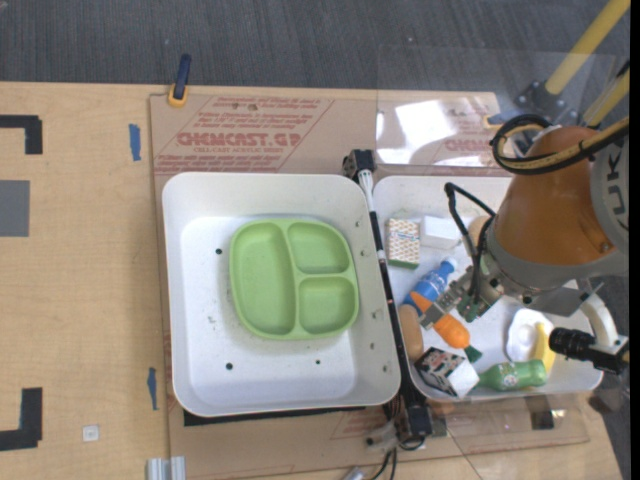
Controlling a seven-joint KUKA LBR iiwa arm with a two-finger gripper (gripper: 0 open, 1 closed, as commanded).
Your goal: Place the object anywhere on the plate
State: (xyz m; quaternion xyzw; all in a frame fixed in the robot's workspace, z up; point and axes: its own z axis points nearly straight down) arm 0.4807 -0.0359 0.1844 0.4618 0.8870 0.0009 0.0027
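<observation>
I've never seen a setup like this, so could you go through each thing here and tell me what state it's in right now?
Green plate: lying flat in the left bin, nothing on it.
Right bin: holding a jumble of small items.
Blue bottle: lying on its side.
Green bottle: lying on its side.
Gripper: low over the right bin's items.

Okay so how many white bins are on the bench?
2. The left bin holds the green plate; the right bin beside it holds the cluttered objects, under the gripper.

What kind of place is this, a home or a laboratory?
Probably a robotics laboratory: a KUKA arm reaches over two white bins, one holding a green divided plate, on a cardboard-covered bench with tape marks.
</observation>
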